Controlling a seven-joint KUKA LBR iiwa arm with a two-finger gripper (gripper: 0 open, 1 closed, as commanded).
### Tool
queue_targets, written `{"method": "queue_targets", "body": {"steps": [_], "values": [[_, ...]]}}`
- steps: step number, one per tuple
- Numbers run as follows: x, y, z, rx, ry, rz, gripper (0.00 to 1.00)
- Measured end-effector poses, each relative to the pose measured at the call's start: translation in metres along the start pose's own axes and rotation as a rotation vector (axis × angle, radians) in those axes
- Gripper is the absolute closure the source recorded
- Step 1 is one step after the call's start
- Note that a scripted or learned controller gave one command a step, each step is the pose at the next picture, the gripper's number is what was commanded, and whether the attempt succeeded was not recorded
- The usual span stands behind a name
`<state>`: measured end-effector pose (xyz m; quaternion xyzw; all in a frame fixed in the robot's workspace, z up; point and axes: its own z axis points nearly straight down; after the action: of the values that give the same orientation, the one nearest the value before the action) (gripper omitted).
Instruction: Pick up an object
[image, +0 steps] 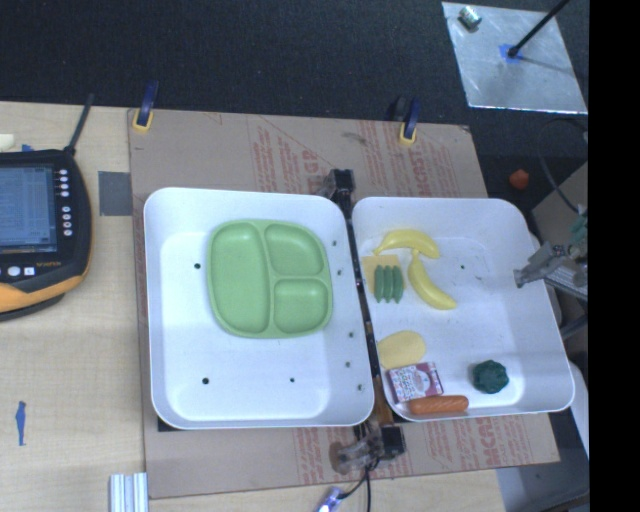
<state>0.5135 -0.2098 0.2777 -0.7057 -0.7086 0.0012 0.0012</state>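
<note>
while the claw (545, 266) hovered at the right bin's (520, 215) far edge (finger state too blurred to tell), bananas (420, 262), a green pepper (388, 282) and a dark green lump (490, 376) lay loose for picking; the left bin (170, 390) held a divided green plate (270, 277).

At the right edge of the view we see our grey metal two-finger end effector (530, 272) reaching in low from the right, its tip pointing left, with little of the arm behind it visible and its details too small to resolve.
</note>
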Motion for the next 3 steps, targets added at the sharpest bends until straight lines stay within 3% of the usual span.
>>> {"method": "queue_targets", "body": {"steps": [1,2,3], "values": [[0.051,-0.025,0.095,0.002,0.001,-0.002,0.0],[0.069,0.063,0.187,0.002,-0.001,-0.002,0.0],[0.062,0.134,0.185,-0.002,0.0,0.001,0.0]]}}
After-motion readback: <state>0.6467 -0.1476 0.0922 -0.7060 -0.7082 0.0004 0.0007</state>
